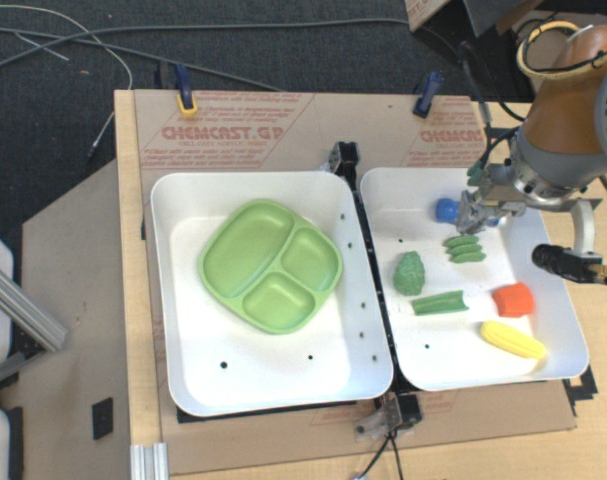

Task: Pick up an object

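The right bin holds several small toys: a blue ball, green bean pods, a bumpy dark-green piece, a green stick-shaped piece, an orange block and a yellow banana-like piece. My gripper hangs low over the back of this bin, just right of the blue ball and just above the bean pods. Nothing shows between its tips.
The left bin carries a light-green divided plate. Black clamps sit at the seam between the bins. The grey and orange arm covers the right bin's back right corner. Cardboard lies under both bins.
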`<state>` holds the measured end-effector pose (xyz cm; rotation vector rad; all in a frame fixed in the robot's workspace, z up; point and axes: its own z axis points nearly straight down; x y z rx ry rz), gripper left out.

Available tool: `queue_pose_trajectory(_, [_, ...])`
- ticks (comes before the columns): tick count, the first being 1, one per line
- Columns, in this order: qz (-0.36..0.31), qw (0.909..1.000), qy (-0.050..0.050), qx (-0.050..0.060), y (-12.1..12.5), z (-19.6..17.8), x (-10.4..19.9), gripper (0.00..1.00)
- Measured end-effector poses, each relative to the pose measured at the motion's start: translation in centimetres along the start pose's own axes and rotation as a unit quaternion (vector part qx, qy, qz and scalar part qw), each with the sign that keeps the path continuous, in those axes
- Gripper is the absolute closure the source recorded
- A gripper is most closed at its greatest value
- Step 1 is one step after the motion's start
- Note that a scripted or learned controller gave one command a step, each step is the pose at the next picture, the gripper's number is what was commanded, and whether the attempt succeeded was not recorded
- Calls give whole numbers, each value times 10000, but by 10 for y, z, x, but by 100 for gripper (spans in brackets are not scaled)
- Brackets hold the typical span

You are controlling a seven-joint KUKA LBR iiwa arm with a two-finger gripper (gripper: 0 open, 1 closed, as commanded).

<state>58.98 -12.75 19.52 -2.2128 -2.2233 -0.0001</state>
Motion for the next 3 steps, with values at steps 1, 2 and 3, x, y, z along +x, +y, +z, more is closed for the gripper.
queue_pose_trajectory(1, [1, 10000, -4, -13, 4, -3, 19, 100])
queue_pose_trajectory(2, [1, 10000, -1, -2, 3, -1, 42, 100])
queue_pose_trajectory(3, [1, 10000, -1, -3, 3, -1, 42, 0])
